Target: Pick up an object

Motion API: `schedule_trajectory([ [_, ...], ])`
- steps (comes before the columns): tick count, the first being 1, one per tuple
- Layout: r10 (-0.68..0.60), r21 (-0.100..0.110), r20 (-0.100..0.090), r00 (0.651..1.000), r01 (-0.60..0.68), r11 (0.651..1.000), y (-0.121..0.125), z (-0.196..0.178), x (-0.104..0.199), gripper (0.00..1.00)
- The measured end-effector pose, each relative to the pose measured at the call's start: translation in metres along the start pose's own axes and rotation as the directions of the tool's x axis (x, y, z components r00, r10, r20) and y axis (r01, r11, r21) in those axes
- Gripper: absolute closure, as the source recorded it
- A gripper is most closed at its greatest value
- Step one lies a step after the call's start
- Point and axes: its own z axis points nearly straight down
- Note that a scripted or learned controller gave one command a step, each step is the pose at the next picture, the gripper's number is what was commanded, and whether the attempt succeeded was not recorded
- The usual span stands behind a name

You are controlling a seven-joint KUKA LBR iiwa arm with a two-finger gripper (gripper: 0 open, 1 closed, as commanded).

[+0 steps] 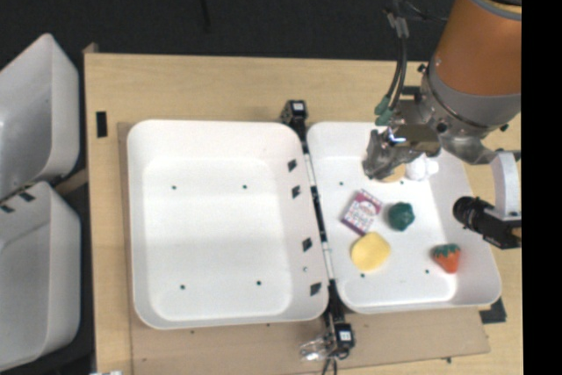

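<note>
Claw (387,161) state unclear, low in right bin (347,145), pink packet (361,212), green lump (401,216) near

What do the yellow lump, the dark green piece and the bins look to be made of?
Yellow lump: probably soft foam or rubber, matte, rounded edges. Dark green piece: likely moulded plastic or rubber, slight sheen; too small to be sure. Right bin and left bin: thin glossy white plastic, rounded formed rims.
</note>
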Motion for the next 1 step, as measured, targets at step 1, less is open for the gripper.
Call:
schedule_trajectory([
  [1, 0.005, 0.001, 0.002, 1.000, -0.005, 1.000, 0.0001, -0.0244, 0.0232, 1.00],
])
